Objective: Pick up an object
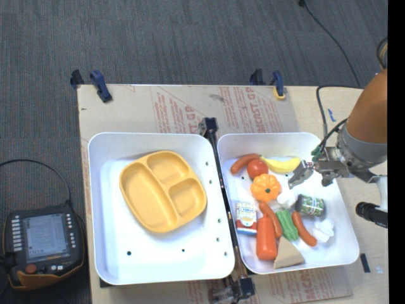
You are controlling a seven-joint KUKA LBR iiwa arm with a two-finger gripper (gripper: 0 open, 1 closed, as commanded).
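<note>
The gripper (308, 173) hangs at three o'clock over the right bin (329, 252), jaws released; the green-labelled can's (310, 205) writing is unreadable.

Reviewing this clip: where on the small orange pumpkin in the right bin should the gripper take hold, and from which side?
Probably from straight above, fingers closing across the round body of the pumpkin. It sits stem up, its top exposed. The tomato crowds its far side and a carrot its near side, so left-right closing looks freer. The gripper hangs to its right.
</note>
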